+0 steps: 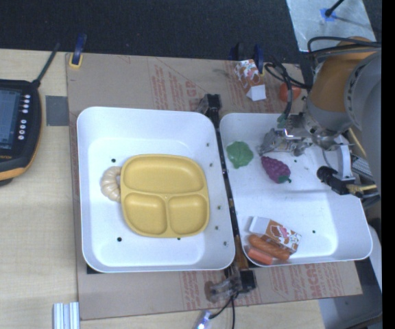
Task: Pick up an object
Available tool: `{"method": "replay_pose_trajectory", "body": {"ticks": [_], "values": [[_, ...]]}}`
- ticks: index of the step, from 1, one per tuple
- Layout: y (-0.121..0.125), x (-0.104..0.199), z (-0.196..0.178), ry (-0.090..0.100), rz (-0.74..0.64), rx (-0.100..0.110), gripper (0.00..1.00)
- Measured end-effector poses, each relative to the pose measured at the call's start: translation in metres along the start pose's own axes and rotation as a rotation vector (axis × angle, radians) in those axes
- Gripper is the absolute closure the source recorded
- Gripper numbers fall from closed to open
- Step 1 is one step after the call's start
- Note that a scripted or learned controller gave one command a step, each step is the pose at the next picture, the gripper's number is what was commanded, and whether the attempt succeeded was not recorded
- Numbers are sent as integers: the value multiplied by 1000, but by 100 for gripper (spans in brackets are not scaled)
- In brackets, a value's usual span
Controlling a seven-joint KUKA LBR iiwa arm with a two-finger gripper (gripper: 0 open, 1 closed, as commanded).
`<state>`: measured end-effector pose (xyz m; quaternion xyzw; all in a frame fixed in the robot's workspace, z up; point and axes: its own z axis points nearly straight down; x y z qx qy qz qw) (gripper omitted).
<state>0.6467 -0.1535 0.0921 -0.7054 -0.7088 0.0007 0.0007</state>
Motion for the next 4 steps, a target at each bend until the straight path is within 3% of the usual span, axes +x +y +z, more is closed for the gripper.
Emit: {"method": "replay_pose_trajectory", "body": {"ticks": [1,2,3,4], "values": [[10,18,0,0,0,-1,0],[10,-12,-81,0,1,-1,0],[-61,21,-26,0,0,4,0],[-10,20,0,0,1,1,0]]}}
